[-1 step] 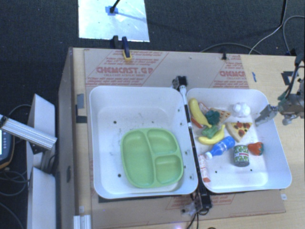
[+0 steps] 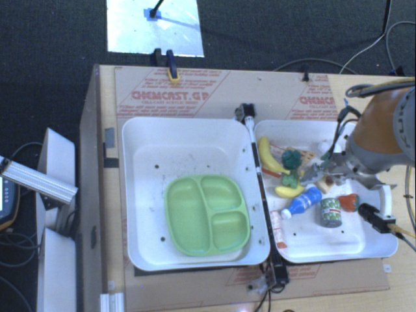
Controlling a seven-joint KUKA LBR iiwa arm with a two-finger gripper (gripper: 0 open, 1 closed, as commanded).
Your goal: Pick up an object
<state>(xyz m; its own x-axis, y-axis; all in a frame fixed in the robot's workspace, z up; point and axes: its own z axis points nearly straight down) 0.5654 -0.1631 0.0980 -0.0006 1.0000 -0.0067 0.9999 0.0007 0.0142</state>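
1. The left bin (image 2: 140,174) holds a green divided plate (image 2: 208,214), lying flat toward its near right corner, with bare white floor around it on the far and left sides.
2. The wall shared by the two bins runs between the plate and a long banana (image 2: 270,156), which lies just beside that wall.
3. The right bin (image 2: 325,242) is crowded at its middle: a green toy (image 2: 292,158), a small yellow piece (image 2: 288,190), a blue-and-white bottle (image 2: 301,203), a green can (image 2: 330,212) and a red piece (image 2: 349,202) sit close together; the near strip is open.
4. The tool (image 2: 320,169) sits low over this cluster, and I cannot tell how it is set. Nothing looks lifted, so I judge the pick not yet done.
5. The arm (image 2: 383,132) covers the bin's right side, leaving little room there.
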